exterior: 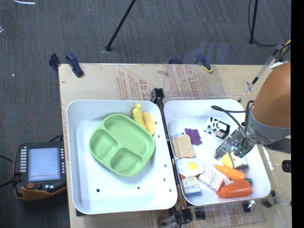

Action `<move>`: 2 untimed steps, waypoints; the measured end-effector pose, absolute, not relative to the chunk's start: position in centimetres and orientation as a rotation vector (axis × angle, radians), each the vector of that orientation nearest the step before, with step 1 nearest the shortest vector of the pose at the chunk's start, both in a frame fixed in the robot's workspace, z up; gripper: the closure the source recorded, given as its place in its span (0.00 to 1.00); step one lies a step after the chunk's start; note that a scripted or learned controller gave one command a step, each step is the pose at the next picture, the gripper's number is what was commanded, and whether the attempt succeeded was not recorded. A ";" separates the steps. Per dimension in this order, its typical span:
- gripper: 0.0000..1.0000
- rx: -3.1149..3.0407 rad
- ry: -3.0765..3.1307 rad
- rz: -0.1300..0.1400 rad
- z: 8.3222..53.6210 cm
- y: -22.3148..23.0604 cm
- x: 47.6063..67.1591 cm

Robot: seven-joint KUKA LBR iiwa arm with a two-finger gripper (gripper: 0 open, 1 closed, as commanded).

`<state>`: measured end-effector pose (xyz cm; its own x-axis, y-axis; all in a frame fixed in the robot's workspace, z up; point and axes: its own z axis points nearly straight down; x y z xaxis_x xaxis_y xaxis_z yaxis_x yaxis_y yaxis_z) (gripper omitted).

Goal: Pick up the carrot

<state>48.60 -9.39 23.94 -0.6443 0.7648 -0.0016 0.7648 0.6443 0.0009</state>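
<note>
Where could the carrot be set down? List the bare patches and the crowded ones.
Bare floor lies in the left bin along its near edge, in front of the green divided plate, and in the right bin at its far end. Crowded: the near right corner, around the carrot and orange bottle.

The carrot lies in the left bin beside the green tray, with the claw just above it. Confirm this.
Wrong bin. The camera view shows the carrot in the right bin, near the orange bottle; the green tray sits in the left bin. The claw is just above the carrot.
</note>
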 end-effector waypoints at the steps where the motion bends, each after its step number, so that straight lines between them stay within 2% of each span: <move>1: 0.00 1.323 2.850 0.000 23.8 -9.3 48.6; 2: 0.00 1.222 2.891 0.002 9.7 -11.0 47.8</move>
